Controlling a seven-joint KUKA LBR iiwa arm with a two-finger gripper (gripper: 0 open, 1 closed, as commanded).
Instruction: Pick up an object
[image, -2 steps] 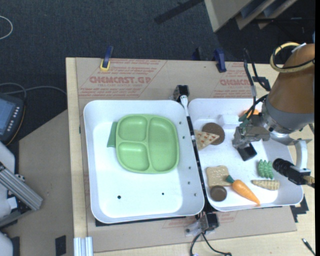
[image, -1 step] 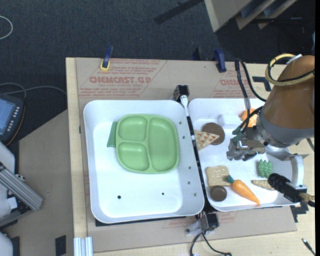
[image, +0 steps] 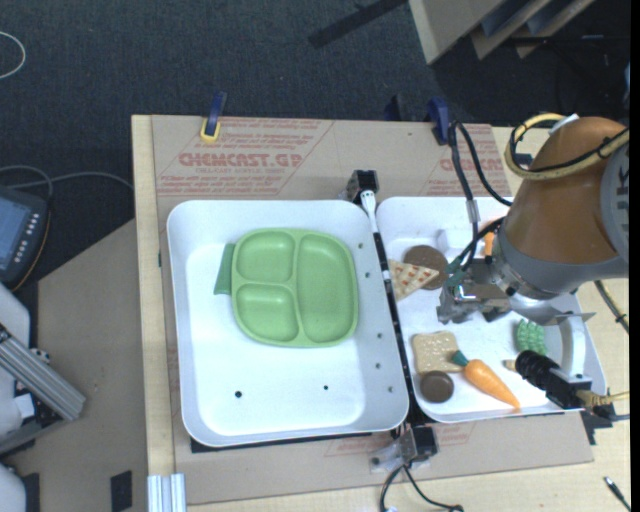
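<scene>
Carrot (image: 490, 381) lies at the near edge of the right bin (image: 405, 215), beside a round brown piece (image: 436, 386) and a cracker (image: 435, 347); no object is lifted yet. Pincer (image: 462, 300) hangs just above the bin's middle, w/ nothing seen in it; can't tell if it's apart or together. Risk, imo: items sit crowded, so a descent could nudge neighbours or close on nothing. Farther back: pizza slice (image: 414, 277), brown disc (image: 426, 257). Left bin (image: 190, 330) has a green divided plate (image: 295, 286).

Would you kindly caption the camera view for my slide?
Tool hovers over right bin of toy food; green plate in left bin.
</scene>
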